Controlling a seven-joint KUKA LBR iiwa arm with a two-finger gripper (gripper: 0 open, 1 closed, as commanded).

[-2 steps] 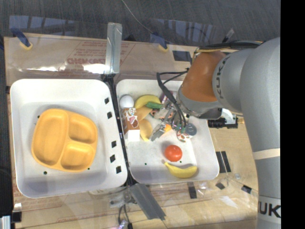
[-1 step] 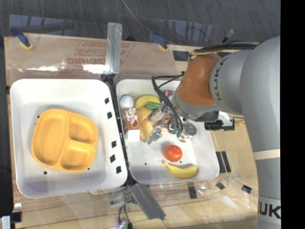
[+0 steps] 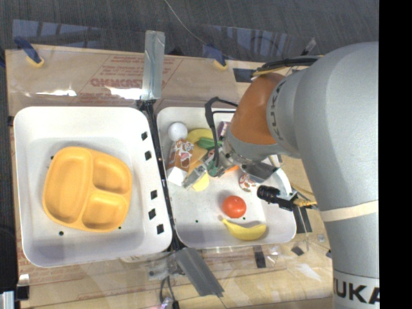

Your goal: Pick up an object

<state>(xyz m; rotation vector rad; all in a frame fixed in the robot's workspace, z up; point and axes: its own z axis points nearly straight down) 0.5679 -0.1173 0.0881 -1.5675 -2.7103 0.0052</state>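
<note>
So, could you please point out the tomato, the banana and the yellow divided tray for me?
tomato (image 3: 234,206), camera view, middle of its red top.
banana (image 3: 245,230), camera view, middle of its curved body.
yellow divided tray (image 3: 87,188), camera view, ridge between its compartments.

Red tomato (image 3: 234,206) sitting in the right bin (image 3: 193,227), yellow banana (image 3: 245,230) lying just below it, white ball (image 3: 177,131) resting near the bin's top left corner
</note>
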